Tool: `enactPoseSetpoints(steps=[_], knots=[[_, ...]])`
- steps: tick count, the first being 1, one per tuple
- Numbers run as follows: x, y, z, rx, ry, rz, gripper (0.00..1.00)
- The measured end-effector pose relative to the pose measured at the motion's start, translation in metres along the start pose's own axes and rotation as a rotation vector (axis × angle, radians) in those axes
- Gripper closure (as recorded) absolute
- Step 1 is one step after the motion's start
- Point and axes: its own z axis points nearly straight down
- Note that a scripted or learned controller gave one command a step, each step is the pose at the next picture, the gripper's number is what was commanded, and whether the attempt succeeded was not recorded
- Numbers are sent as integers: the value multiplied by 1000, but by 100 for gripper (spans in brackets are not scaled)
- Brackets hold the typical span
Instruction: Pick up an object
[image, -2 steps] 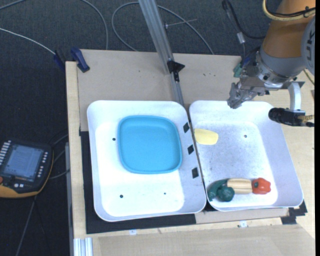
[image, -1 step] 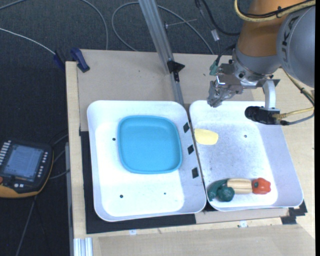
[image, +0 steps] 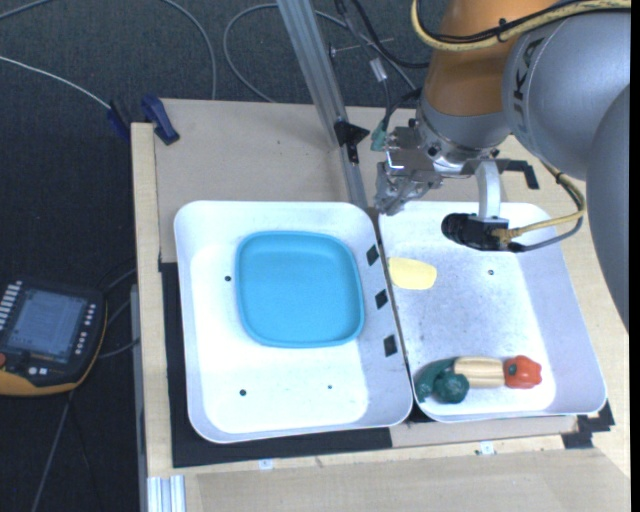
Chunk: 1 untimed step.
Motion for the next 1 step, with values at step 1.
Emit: enactPoseSetpoints(steps=[1], knots=[[41,-4,15,1,-1,2,100]])
